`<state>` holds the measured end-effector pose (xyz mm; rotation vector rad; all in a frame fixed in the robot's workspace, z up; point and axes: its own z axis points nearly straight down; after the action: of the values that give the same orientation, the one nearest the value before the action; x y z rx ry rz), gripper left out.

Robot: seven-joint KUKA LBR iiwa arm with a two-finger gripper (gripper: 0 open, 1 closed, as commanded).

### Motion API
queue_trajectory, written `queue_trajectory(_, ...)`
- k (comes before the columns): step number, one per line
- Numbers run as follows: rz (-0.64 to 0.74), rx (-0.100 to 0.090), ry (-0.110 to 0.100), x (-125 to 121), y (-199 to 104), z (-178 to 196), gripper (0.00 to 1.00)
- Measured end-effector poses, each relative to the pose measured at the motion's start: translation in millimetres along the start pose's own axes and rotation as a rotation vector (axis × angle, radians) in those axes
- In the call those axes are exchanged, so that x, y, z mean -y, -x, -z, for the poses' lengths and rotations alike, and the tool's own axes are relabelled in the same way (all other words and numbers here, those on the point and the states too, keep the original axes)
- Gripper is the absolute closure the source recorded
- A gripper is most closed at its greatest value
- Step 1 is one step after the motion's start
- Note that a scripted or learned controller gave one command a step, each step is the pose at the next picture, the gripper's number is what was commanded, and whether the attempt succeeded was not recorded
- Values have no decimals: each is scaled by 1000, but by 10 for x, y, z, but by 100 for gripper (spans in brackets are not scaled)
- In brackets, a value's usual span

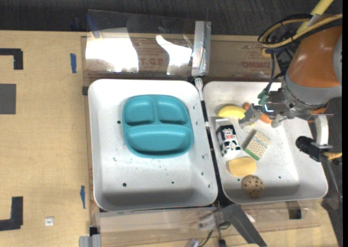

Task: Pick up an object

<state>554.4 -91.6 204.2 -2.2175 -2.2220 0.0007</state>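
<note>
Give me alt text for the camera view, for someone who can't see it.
A grey-and-orange robot arm reaches from the right, its hand over a white bin of small objects, near a yellow lemon-like object. The left white bin holds a teal divided tray.

My hand hangs low over the right bin, near its far edge, just beside a yellow lemon-shaped piece. Below it lie a black-and-white carton, a patterned card, a flat yellow disc and a brown dotted ball. In the left bin a teal divided plate rests flat. Both bins sit on my counter.
</note>
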Motion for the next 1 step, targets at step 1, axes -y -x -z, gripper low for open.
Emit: queue_trajectory(1,212,3,22,34,106,-857,0)
